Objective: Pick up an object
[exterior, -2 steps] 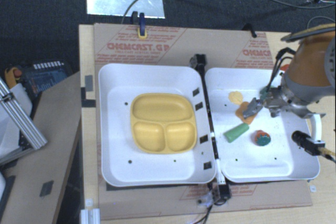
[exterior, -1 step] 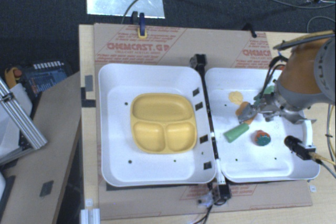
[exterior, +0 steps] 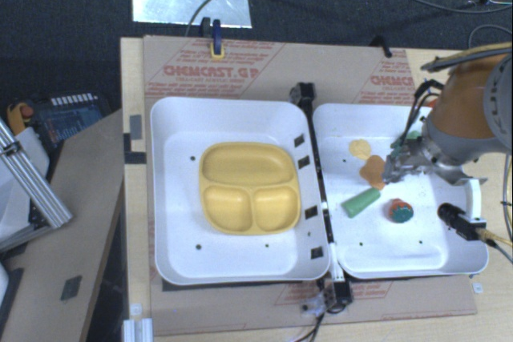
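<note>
In the right bin (exterior: 401, 256) lie an orange-tan lump (exterior: 372, 171), a yellow piece (exterior: 360, 147), a green stick (exterior: 361, 201) and a red and teal ball (exterior: 401, 211). My gripper (exterior: 394, 171) hangs low over this bin, just right of the orange-tan lump and close to touching it. The fingers are small and dark against the wrist, and nothing shows between them. The arm's orange band (exterior: 473, 96) rises to the right.
The left bin (exterior: 172, 196) holds a yellow divided tray (exterior: 244, 187). A black clip row (exterior: 313, 172) marks the seam between the bins. Cardboard (exterior: 240, 68) lies under both bins, with a grey shelf and clutter at far left.
</note>
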Robot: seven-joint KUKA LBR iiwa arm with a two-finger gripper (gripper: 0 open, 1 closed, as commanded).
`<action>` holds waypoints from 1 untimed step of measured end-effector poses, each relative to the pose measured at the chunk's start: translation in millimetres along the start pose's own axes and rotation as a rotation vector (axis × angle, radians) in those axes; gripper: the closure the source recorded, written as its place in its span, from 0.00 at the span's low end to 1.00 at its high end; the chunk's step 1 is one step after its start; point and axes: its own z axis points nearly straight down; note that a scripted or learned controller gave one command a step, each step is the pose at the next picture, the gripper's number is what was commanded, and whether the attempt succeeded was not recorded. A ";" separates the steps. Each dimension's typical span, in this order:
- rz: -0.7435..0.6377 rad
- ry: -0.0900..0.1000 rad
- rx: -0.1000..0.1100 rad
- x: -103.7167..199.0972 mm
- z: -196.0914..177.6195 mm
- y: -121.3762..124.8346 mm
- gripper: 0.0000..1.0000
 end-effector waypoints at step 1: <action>-0.002 0.000 -0.001 0.2 -42.5 1.4 1.00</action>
